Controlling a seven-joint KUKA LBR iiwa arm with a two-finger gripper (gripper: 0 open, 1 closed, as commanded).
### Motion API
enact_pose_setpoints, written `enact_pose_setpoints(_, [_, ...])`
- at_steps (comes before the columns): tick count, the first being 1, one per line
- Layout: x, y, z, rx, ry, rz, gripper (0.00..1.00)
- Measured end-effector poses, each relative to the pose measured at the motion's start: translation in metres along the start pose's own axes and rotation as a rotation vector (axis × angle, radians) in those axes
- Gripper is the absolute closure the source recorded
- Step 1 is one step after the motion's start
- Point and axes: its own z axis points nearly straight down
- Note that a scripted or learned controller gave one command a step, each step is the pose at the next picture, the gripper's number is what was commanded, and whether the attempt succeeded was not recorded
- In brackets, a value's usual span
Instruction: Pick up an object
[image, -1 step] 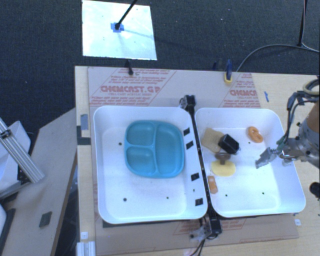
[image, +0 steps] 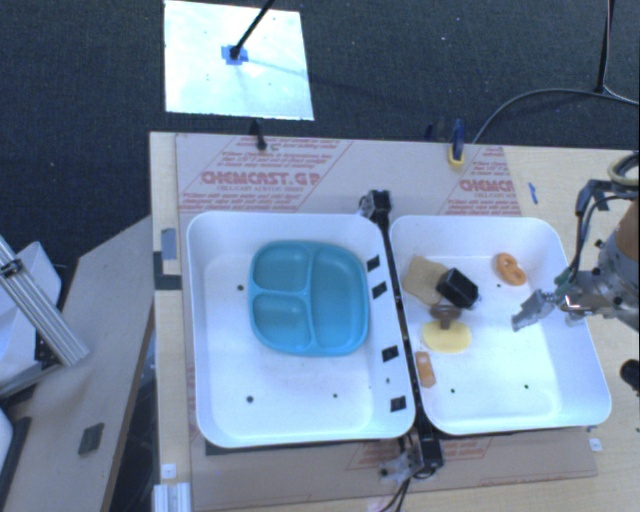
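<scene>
The tabletop (image: 470, 180), covered by a protective sheet printed with red lettering, carries two shallow white bins side by side. The left bin (image: 225, 400) holds a light blue divided plate (image: 308, 298) with three compartments, lying flat near the bin's middle. The right bin (image: 520, 400) holds the smaller items, clustered toward its left half. A tan flat card-like piece (image: 421, 274) lies with its long axis running diagonally, and a black block (image: 458, 287) rests tilted on its right corner. Just below these, a pale yellow oval piece (image: 449, 338) lies flat with a small brown knob-like item (image: 443, 316) touching its upper edge. An orange ring (image: 511, 268) sits apart, nearer the bin's upper right. A small orange stick (image: 426, 371) lies by the bin's left wall, long axis running roughly up and down the view. The gripper (image: 527, 313) hangs over the right bin's right half, pointing left, well apart from every item; whether it is parted or closed cannot be told, and nothing is seen in it
</scene>
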Motion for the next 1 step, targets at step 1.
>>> enact_pose_setpoints(1, [-0.0032,-0.0056,0.0602,0.004,0.001,0.003,0.0])
